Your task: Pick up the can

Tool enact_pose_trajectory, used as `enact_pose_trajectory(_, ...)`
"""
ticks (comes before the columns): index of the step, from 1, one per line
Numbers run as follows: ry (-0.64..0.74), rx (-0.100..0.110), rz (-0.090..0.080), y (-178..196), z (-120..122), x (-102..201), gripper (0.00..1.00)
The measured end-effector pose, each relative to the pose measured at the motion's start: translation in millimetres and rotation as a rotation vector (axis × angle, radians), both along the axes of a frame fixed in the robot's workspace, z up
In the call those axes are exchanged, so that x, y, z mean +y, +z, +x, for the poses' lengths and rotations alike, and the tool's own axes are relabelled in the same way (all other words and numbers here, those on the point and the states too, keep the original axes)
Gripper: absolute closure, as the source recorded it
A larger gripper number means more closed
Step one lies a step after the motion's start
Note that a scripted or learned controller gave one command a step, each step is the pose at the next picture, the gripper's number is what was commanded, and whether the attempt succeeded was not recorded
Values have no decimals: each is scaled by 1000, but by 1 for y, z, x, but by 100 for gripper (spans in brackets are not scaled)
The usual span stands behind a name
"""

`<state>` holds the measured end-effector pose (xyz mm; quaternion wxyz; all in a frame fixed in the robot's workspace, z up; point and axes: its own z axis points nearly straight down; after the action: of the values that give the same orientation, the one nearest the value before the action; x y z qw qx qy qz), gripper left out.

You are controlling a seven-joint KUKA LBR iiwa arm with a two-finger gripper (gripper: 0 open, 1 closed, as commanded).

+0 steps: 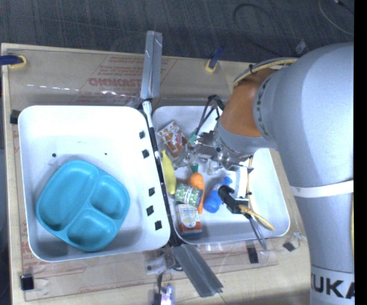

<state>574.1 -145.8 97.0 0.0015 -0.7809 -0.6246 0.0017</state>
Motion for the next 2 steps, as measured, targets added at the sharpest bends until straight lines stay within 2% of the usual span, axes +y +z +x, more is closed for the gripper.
enact_pose_trajectory(1, 28, 25, 1, -8, 72, -28, 0)
enact_pose_trajectory(2, 37, 23, 4, 1, 74, -24, 100)
